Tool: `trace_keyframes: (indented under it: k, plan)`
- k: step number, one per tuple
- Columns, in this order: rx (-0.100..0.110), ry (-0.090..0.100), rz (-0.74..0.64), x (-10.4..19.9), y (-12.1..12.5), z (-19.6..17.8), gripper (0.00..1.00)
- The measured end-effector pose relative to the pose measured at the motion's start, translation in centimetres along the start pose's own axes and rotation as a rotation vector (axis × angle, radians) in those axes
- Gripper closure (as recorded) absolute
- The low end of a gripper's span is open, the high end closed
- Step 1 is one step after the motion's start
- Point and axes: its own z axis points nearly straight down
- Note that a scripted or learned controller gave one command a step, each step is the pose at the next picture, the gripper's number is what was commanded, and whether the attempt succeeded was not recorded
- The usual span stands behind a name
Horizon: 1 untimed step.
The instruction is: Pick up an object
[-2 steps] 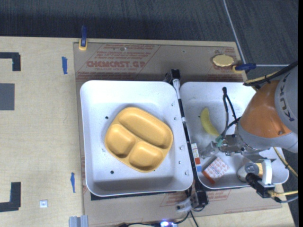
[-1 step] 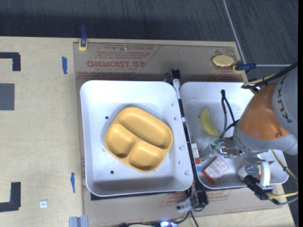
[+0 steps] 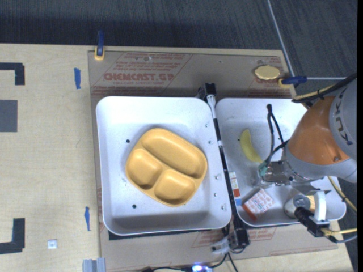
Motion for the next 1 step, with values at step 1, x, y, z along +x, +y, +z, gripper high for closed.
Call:
trace_keyframes:
  k: [1]
  plan:
    - [0.000,0.000,0.000,0.00,-0.01,0.01,0.00]
